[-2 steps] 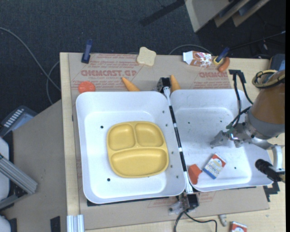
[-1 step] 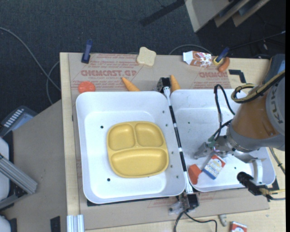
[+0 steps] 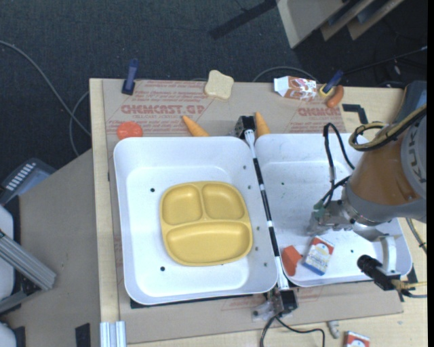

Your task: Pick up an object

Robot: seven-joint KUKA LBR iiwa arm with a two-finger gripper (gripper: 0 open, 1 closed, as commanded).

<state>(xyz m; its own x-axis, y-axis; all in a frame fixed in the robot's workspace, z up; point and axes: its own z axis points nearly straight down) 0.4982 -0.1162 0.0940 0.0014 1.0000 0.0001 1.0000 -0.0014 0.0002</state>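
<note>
Gripper (image 3: 324, 220) seen low in right bin (image 3: 298, 159), finger state not discernible | small carton (image 3: 318, 257), orange block (image 3: 291, 259) just beside | yellow divided plate (image 3: 205, 222) in left bin (image 3: 135, 203)

"CHEMCAST" in red on brown board (image 3: 163, 108)

My bench (image 3: 169, 101) is tan board printed with red lettering, set on a dark carpeted floor (image 3: 61, 41); pale cables (image 3: 41, 61) trail across the carpet at the left; a grey metal rail (image 3: 27, 261) lies slantwise at the lower left; light wooden furniture (image 3: 339, 20) stands at the top right; the light is even and soft.
</note>
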